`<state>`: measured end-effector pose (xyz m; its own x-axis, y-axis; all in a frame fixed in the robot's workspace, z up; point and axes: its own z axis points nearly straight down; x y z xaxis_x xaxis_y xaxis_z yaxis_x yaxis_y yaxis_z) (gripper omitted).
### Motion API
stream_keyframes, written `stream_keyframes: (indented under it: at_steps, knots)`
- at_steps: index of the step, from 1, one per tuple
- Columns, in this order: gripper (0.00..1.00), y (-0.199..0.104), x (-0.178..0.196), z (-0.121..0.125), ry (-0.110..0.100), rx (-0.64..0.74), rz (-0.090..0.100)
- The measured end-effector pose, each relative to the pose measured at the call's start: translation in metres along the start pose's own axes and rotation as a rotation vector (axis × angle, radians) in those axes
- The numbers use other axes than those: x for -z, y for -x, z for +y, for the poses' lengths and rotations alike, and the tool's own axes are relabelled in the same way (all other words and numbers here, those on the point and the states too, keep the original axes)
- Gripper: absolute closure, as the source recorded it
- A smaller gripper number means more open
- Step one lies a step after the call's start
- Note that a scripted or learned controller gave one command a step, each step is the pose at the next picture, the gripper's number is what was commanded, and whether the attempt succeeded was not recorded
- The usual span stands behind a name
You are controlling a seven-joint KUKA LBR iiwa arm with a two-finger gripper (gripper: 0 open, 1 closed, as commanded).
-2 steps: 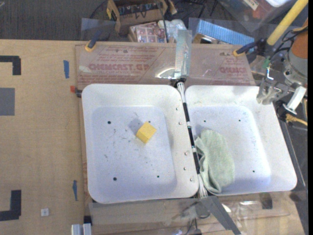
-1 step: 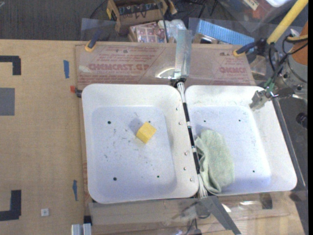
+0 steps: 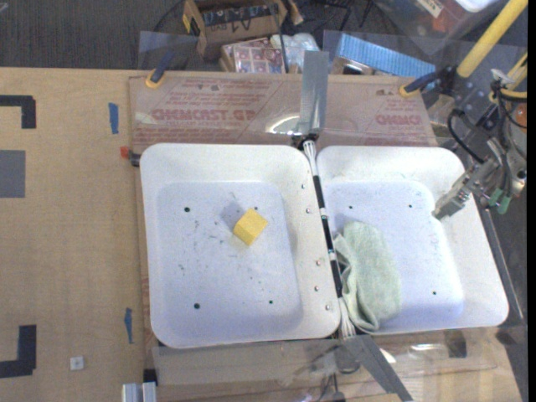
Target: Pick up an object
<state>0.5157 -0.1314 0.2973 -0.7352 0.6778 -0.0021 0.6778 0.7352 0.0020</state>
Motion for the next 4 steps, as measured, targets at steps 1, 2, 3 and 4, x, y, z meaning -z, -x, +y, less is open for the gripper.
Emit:
stream_keyframes:
  at_steps: [1,2,3,4]
  knots:
    - [1.00,-0.003,-0.014,-0.049,0.000,0.496,-0.001]
    - [1.00,0.003,-0.010,-0.054,0.001,0.784,-0.006]
    - [1.00,-0.014,0.023,-0.012,0.001,1.206,-0.008]
    - [1.00,-0.006,-0.014,-0.021,0.001,1.445,-0.001]
